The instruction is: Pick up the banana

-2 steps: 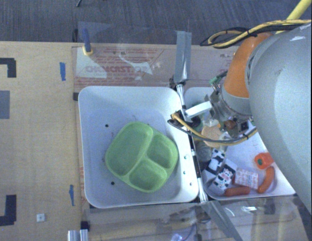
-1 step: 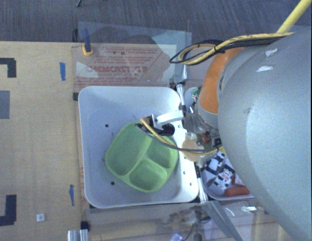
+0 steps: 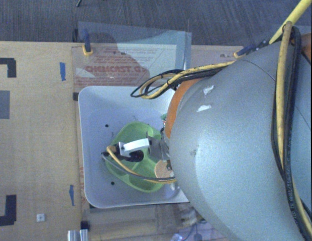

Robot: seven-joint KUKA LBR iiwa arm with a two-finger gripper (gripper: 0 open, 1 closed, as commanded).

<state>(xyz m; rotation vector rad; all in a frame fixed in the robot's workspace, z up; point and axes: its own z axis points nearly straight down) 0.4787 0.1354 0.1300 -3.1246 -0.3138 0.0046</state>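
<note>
My gripper (image 3: 156,152) hangs low over the left white bin (image 3: 93,134), right above a round lime-green object (image 3: 133,132) that lies in the bin's middle. The gripper's body covers the green object's right side. A small tan, rounded piece (image 3: 162,170) peeks out just below the gripper, at the green object's right edge. The big grey arm (image 3: 236,149) with its orange band (image 3: 178,97) hides the bin's right part and whatever lies there.
A clear plastic sheet with red lettering (image 3: 125,64) lies behind the bin. The brown bench top (image 3: 35,134) stretches to the left, with blue tape marks (image 3: 63,72). The bin's left and far floor areas are bare white.
</note>
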